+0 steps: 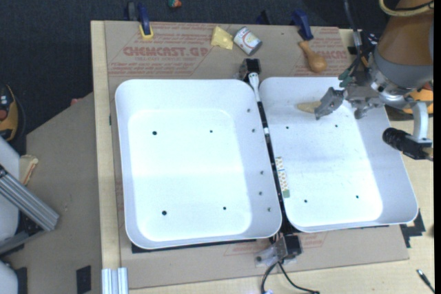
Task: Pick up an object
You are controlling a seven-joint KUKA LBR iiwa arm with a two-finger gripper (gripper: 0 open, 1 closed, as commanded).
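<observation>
A small flat tan object (307,107) lies in the right bin (331,175), near its far edge. My gripper (344,106) hangs over the far right part of that bin, just right of the tan object. It is open, with nothing between its fingers. The left finger (328,102) stands right beside the tan object; whether they touch I cannot tell. The arm's orange band (406,31) rises behind the gripper at the right edge of the view.
The left bin (186,162) stands beside the right one. On the board behind the bins lie a yellow piece (222,38), a small white-and-grey can (247,40) and a tan wooden piece (313,57). Blue clamps (144,21) grip the board's far edge.
</observation>
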